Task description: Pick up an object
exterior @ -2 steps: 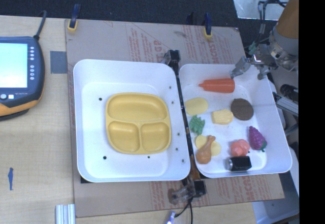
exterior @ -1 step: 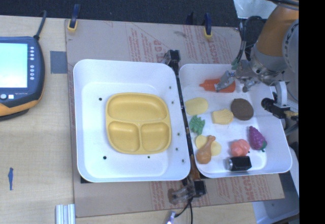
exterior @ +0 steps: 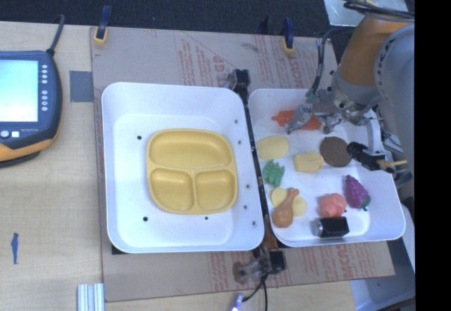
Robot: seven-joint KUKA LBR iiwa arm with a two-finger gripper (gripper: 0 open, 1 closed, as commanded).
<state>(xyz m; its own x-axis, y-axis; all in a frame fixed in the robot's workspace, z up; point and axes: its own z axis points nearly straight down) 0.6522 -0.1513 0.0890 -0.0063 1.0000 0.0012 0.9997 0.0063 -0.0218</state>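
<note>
Two white bins side by side: left bin (exterior: 116, 161) carrying a yellow divided tray (exterior: 192, 169); right bin (exterior: 394, 221) crowded with toy food. Gripper (exterior: 318, 118) low at the right bin's far edge, just beside an orange-red piece (exterior: 284, 118); jaw state impossible to tell, nothing visibly held. Nearby: yellow lemon (exterior: 272, 147), cheese wedge (exterior: 309, 161), brown disc (exterior: 336, 151). Near edge: drumstick (exterior: 285, 207), black can (exterior: 332, 226), purple grapes (exterior: 356, 191). Likely risks: glancing off the far wall, nudging neighbours, closing on nothing. Little open room here; more toward the bin's middle.
</note>
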